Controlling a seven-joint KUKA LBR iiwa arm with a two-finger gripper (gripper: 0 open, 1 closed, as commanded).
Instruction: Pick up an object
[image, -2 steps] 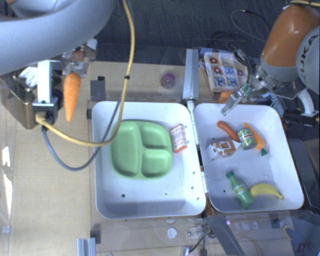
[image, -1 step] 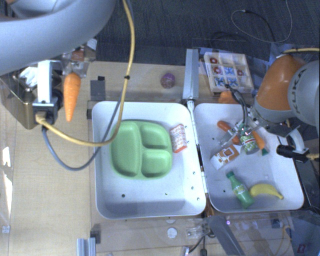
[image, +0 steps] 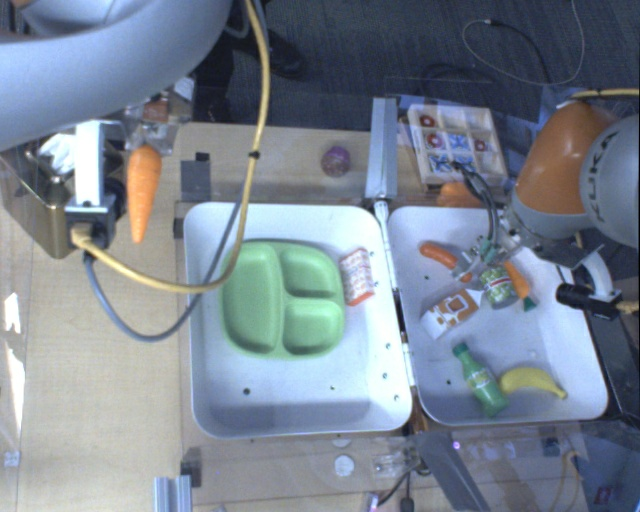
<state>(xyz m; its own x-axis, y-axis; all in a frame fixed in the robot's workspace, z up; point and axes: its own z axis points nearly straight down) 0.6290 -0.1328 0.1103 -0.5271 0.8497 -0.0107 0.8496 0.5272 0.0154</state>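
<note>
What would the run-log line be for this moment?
arm: over right bin | gripper: among small items, grasp unconfirmed | banana, green bottle: untouched | left bin: green tray

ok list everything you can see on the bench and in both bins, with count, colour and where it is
Bins: two, white, side by side on the bench.
Divided plate: one, green, in the left bin.
Snack packet: one, red and white, left bin, at the plate's right edge.
Bottle: one, green, right bin, near the front.
Banana: one, yellow, right bin, beside the bottle.
Small carton: one, white and brown, middle of the right bin.
Sausage: one, orange-red, back of the right bin.
Carrot: one, orange, on the bench left of the bins.
Small ball: one, purple, on the bench behind the left bin.
Hand: one, over the right bin's back, among small items.
</note>
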